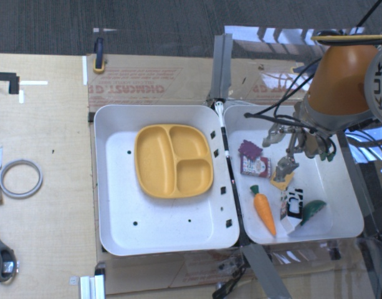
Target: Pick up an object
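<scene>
**Desk:** What filled the frame, biggest first?

**Photographer:** A pale wooden bench point(41, 229), then two shallow white plastic bins with rounded corners. The left bin point(116, 229) sat at centre frame; the right bin point(340, 223) touched it along a grey divider. The grey arm point(346, 73), with its glossy orange band, reached in from the upper right.

**Desk:** And inside the bins?

**Photographer:** One smooth yellow plate point(173, 161) with three compartments lay in the left bin. The right bin held five small things: one purple-and-white packet point(253, 161) at its upper left, one orange carrot point(264, 213) with a green top below that, one flat yellow piece point(281, 180) near the middle, one black-and-white item point(293, 204) beneath it, and one dark green object point(312, 209) at lower right, touching the black-and-white item.

**Desk:** The gripper?

**Photographer:** The metal gripper point(289, 164) hung right above the yellow piece, near the packet. Whether its fingers were apart or together, I could not tell, nor whether it touched anything.

**Desk:** Anything outside the bins?

**Photographer:** One grey ring point(19, 178) lay at the left edge of the frame.
</scene>
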Controlling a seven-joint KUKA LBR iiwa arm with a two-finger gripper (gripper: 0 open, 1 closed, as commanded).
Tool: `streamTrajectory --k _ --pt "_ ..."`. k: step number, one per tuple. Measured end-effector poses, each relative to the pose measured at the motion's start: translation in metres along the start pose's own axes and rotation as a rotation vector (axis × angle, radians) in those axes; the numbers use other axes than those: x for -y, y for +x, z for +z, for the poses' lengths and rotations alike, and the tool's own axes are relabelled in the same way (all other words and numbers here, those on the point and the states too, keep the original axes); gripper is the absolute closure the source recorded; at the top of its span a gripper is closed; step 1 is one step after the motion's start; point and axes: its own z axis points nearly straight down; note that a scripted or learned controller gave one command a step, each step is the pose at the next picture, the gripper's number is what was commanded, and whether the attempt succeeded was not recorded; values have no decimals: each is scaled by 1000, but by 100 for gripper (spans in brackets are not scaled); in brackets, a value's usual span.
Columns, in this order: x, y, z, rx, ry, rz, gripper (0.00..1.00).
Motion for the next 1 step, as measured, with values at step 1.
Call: streamTrajectory --k 1 --pt "8 68 49 -1 1 30 0"
